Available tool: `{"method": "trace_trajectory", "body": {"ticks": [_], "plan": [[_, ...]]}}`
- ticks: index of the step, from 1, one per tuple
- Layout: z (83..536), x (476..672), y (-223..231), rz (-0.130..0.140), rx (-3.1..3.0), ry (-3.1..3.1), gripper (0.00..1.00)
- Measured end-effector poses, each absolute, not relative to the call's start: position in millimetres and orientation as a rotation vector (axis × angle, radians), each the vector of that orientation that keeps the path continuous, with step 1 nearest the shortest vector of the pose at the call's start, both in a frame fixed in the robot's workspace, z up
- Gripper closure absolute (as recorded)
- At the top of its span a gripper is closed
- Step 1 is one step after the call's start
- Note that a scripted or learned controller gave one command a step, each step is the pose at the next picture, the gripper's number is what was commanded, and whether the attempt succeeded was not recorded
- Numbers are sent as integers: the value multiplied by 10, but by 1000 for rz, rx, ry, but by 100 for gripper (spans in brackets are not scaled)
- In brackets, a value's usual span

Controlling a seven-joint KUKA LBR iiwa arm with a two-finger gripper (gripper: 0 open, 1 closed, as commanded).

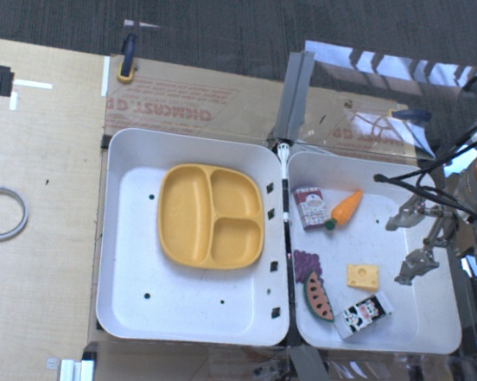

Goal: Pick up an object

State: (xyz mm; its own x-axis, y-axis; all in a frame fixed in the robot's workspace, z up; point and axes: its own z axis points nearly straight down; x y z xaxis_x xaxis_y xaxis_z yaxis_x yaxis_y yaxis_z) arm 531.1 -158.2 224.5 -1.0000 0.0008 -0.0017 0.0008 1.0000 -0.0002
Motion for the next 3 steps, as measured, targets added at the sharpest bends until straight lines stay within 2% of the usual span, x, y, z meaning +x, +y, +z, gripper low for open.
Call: {"method": "trace_trajectory", "body": {"ticks": [2,3], "plan": [[1038,6372,-1256,4,808,3006,0],[1072,6399,-1119,-2,1514,2750,0]]}}
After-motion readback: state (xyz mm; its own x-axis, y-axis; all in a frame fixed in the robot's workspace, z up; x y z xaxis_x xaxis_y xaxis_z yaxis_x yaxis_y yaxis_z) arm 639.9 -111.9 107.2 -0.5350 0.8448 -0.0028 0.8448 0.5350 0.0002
